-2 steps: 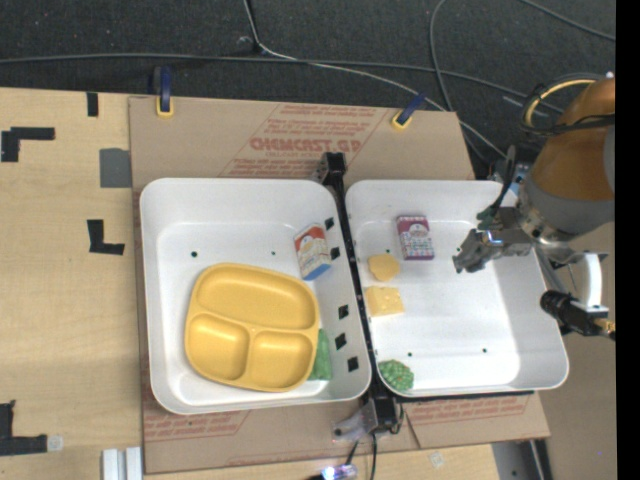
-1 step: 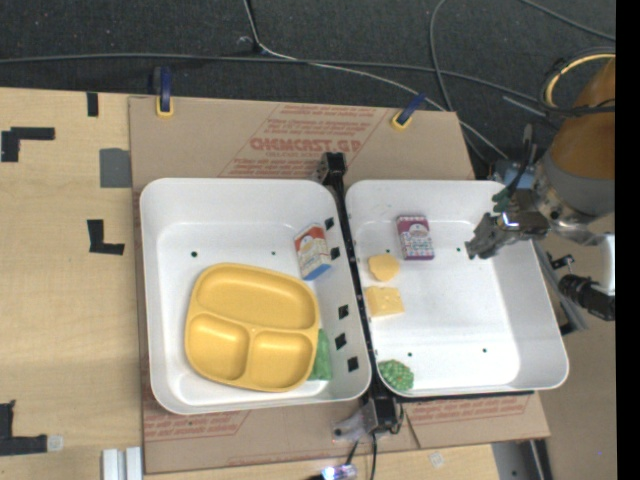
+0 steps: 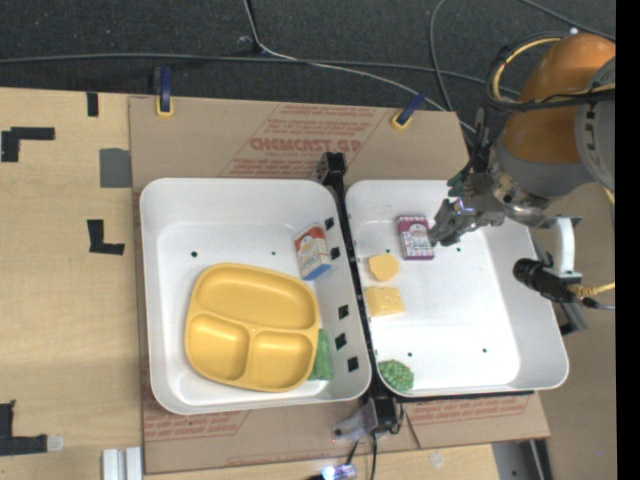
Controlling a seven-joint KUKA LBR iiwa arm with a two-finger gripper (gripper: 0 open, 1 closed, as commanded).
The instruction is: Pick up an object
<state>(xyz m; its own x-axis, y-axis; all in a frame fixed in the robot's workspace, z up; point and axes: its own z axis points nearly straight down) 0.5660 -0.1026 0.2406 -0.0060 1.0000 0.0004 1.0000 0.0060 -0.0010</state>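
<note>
While the small purple-and-white carton (image 3: 414, 237) lies untouched near the top of the right white bin (image 3: 520, 358), the grey arm's gripper (image 3: 447, 221) hovers just beside it, grasping nothing; its opening cannot be told, and the pick remains undone.

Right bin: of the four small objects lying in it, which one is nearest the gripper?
The purple box, beside the gripper. The round yellow piece, square yellow piece and green item lie farther down the right bin.
</note>
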